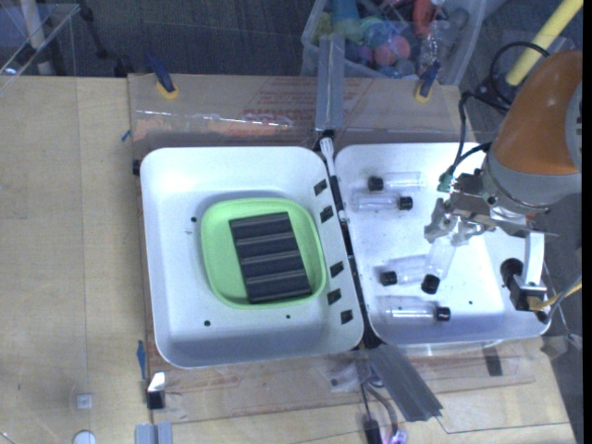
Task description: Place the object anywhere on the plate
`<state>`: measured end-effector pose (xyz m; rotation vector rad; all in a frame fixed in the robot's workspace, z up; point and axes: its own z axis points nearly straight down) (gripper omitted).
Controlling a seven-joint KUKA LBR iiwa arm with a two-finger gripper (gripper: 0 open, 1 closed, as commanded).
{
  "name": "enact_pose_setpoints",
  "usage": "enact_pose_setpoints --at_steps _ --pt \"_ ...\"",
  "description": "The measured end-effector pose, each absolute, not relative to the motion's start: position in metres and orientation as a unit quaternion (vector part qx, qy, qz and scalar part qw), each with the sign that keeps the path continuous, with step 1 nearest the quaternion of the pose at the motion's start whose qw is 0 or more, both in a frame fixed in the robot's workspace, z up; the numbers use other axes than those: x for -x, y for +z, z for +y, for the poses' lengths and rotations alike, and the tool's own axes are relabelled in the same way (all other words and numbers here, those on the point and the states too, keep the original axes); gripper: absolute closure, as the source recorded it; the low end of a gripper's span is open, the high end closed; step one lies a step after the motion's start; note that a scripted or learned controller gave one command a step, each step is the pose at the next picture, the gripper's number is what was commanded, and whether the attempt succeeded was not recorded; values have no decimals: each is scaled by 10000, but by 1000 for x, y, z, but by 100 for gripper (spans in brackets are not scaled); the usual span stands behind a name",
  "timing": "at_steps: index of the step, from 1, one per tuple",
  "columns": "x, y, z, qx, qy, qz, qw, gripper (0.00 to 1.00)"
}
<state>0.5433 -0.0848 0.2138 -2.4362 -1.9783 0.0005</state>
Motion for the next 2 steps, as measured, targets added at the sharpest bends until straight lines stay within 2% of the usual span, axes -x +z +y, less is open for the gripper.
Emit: enact_pose_setpoints --at_steps 1,2 --pt "-543 214 -85 7763 2 -6303 16 0" --pt "-541 277 -133 7567 2 -6537 -4 0"
